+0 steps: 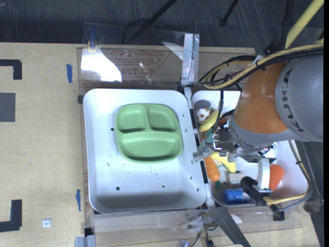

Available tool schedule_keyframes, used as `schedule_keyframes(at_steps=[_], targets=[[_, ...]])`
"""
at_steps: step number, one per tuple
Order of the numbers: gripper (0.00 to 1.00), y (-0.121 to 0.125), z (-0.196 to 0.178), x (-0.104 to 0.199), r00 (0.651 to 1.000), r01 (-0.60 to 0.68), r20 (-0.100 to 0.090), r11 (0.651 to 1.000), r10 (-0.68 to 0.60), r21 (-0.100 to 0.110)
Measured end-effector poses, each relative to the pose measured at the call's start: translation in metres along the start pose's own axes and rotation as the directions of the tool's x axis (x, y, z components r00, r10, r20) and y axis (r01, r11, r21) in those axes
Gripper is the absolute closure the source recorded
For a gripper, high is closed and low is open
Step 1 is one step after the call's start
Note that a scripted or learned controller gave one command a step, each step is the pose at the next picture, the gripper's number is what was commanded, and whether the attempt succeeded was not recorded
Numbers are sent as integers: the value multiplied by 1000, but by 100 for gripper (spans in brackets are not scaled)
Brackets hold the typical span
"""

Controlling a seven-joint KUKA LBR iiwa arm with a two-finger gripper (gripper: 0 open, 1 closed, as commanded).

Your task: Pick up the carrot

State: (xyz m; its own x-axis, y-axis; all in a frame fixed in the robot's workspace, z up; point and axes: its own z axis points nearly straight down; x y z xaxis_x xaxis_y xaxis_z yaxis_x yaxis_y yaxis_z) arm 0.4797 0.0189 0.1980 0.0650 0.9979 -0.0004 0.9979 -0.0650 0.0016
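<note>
Two white bins sit side by side on the surface. Nearest the camera in the right bin (300, 175) lie a blue block (234, 195) and, above it along the left wall, the carrot (212, 170), lying free. Just beyond, the hand (218, 147) hangs low over the clutter; whether it is wide or narrow I cannot tell. A yellow banana (207, 121) lies farther back. To grasp well, centre over the carrot, clear of the wall and neighbouring toys. The left bin (100, 138) holds a green divided plate (149, 133).
</note>
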Motion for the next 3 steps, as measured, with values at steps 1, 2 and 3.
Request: schedule_keyframes(at_steps=[1, 2, 3], targets=[[0, 41, 5, -36, 996, -87, 1, 996, 87, 1], [0, 20, 14, -20, 982, 190, -2, 982, -190, 5], [0, -1, 14, 0, 978, 209, -2, 978, -209, 5]])
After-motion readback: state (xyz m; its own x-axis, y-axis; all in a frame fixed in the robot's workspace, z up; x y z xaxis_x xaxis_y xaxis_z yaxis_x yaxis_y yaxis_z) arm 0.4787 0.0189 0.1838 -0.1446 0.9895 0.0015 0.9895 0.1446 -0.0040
